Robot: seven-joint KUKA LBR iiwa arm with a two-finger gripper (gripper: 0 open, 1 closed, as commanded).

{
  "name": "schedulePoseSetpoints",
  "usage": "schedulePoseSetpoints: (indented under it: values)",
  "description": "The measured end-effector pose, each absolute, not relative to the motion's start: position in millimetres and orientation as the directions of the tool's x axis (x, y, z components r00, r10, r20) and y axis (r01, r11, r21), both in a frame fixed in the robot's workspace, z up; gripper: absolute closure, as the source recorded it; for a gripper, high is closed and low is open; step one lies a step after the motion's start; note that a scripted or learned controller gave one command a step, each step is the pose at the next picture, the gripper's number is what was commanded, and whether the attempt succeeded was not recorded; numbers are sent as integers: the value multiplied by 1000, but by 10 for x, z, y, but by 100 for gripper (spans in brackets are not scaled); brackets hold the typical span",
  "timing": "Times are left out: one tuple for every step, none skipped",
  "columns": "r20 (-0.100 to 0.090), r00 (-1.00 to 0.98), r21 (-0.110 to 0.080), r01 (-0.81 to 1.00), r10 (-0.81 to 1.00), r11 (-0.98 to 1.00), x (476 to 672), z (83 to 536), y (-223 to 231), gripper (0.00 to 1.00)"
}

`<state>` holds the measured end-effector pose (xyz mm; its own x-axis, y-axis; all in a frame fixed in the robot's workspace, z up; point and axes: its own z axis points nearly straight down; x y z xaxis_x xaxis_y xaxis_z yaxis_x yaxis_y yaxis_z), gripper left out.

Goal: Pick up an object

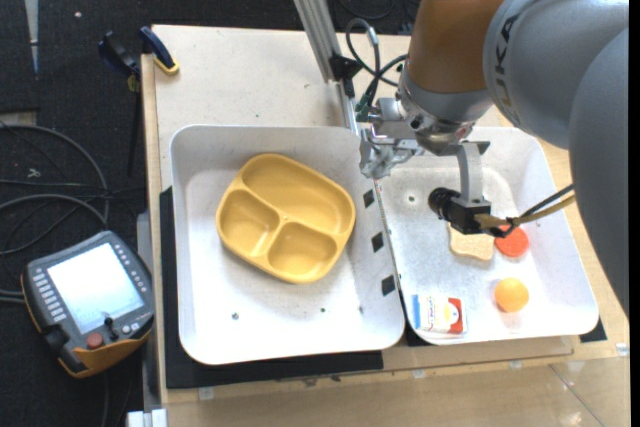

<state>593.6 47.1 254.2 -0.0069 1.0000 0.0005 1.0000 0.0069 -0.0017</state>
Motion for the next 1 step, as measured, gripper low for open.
schedulePoseSetpoints:
  values:
    - [2, -8, 2, 1000, 1000, 8, 6115, 2556, 993, 100]
